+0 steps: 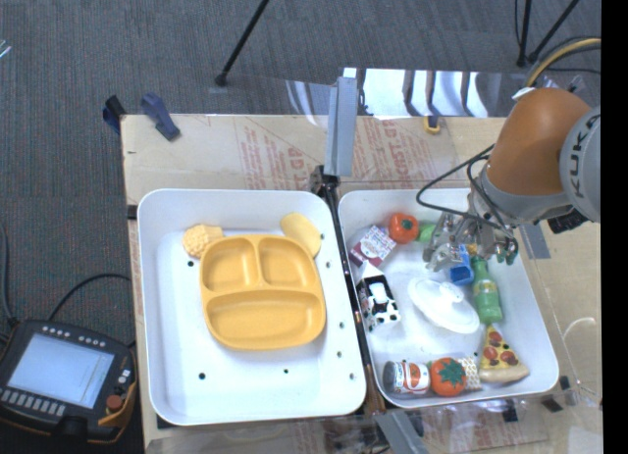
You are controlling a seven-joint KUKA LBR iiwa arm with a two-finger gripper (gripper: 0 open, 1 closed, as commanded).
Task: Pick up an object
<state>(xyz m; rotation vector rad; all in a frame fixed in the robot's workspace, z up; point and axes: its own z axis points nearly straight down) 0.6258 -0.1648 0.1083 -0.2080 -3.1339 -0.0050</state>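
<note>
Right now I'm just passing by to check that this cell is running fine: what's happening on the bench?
A grey arm with an orange band reaches in over the right bin, its tool low among the toys near a small blue object and a green bottle. I can't see anything held between its fingers. The left bin holds a yellow divided plate.

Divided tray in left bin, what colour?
Yellow-orange, plain; the tray shows clearly in the camera view.
</note>
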